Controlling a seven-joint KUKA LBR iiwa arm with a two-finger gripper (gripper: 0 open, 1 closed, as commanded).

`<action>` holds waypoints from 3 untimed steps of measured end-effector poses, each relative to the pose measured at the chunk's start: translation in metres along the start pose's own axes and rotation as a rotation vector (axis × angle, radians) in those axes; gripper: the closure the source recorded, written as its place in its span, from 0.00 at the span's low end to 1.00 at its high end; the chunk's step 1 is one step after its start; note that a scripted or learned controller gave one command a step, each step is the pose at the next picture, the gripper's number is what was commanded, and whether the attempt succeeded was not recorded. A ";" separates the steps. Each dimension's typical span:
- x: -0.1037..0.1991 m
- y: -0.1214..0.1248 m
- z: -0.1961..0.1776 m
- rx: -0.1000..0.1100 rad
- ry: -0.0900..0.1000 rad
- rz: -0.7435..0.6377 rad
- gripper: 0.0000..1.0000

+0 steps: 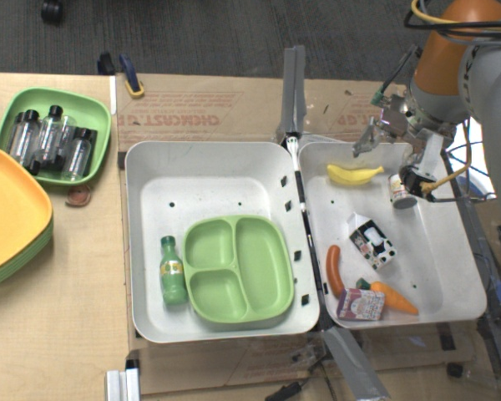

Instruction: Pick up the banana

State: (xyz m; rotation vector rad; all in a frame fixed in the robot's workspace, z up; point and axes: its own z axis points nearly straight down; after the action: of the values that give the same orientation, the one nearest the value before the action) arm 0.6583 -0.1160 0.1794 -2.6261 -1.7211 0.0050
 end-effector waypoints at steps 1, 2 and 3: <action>-0.001 0.000 -0.008 0.002 -0.003 -0.002 1.00; 0.055 -0.023 -0.061 -0.004 0.000 -0.301 1.00; 0.015 -0.007 -0.075 -0.002 0.000 0.256 1.00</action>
State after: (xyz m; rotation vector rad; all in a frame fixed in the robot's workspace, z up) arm 0.6586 -0.0993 0.2542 -2.8264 -1.3735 0.0038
